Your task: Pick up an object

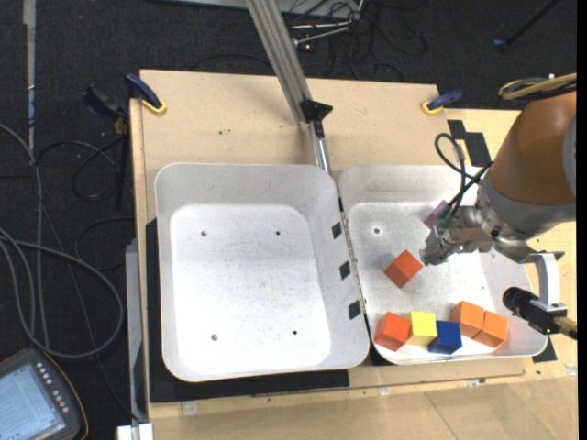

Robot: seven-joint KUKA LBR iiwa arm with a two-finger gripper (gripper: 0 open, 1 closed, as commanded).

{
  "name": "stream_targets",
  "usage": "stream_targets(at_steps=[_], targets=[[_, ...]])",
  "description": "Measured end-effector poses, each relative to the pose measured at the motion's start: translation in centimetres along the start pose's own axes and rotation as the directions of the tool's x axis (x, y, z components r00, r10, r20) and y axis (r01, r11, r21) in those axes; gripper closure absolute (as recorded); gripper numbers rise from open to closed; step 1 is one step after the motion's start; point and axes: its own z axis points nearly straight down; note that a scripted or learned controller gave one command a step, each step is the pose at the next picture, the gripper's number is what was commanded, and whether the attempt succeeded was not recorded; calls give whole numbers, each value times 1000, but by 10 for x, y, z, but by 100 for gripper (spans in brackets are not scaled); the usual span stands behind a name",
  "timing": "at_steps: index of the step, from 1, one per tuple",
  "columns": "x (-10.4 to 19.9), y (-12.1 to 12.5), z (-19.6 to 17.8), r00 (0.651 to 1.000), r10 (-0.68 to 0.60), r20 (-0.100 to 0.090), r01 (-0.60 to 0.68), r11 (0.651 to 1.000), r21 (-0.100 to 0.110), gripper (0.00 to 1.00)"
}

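Wooden bench fills mid-frame, bearing two white bins: left bin at centre-left, right bin at centre-right, with the grey-and-orange arm coming in from the right edge over the right bin. Gripper hangs at the right bin's middle, just right of and slightly above a lone orange cube; grasp state can't be told and no block is seen in it. Along the right bin's lower edge, left to right: orange block, yellow block, blue block, then two orange blocks touching.
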Motion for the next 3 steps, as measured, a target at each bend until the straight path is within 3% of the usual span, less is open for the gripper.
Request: stream_targets(at_steps=[1,3], targets=[[-2,11,-59,1000,1,1,-1,1000,-1,100],[95,34,-57,1000,-4,-2,4,1000,5,100]])
